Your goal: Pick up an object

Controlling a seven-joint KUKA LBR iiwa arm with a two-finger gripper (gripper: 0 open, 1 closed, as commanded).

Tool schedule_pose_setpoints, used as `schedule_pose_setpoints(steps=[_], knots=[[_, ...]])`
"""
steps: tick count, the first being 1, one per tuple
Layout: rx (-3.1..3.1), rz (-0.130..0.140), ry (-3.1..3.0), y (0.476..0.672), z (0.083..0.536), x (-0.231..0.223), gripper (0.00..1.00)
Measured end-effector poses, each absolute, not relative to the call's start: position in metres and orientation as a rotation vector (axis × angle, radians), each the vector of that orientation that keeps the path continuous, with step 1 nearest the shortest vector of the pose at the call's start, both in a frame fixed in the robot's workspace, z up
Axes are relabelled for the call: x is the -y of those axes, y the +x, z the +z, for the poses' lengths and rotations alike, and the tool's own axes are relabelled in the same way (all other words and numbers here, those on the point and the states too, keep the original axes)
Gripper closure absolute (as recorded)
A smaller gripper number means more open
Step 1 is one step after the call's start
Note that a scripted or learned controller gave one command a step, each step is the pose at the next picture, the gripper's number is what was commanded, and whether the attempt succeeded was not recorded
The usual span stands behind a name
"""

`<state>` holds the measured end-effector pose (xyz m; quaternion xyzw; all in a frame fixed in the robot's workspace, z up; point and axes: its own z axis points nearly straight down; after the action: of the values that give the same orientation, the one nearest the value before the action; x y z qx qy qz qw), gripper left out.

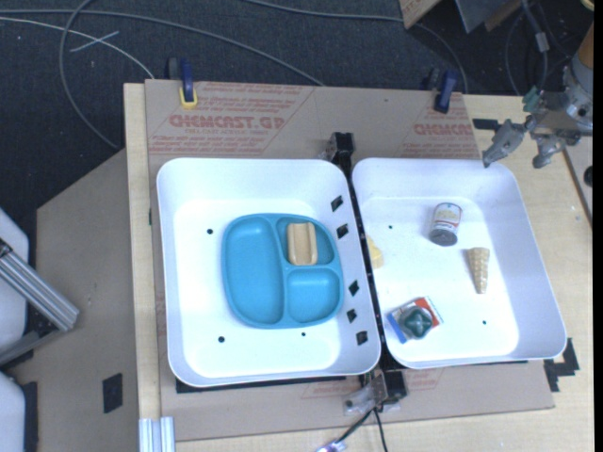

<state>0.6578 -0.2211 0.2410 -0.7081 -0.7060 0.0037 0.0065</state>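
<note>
The right bin (499, 332) holds a small upright can (446, 222), a tan cone (480, 268) lying flat, and a dark green object in a blue and red wrapper (415, 319). A pale yellow piece (374, 252) lies against that bin's left wall. In the left bin (188, 252), a blue divided tray (254, 271) carries a tan block (301, 243) in its upper right compartment. My gripper (519, 152) hangs over the bench just beyond the right bin's far right corner, open, with nothing between its fingers.
Two clamps (188, 90) (445, 89) hold the brown board at its far edge. Black clips (345, 252) line the seam between the bins. Cables run over the dark floor at the back left.
</note>
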Motion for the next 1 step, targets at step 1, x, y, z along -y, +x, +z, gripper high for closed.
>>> schedule_pose_setpoints(steps=[1], knots=[[2.222, 0.0, -2.221, 0.6606, 0.2503, 0.2202, 0.0]])
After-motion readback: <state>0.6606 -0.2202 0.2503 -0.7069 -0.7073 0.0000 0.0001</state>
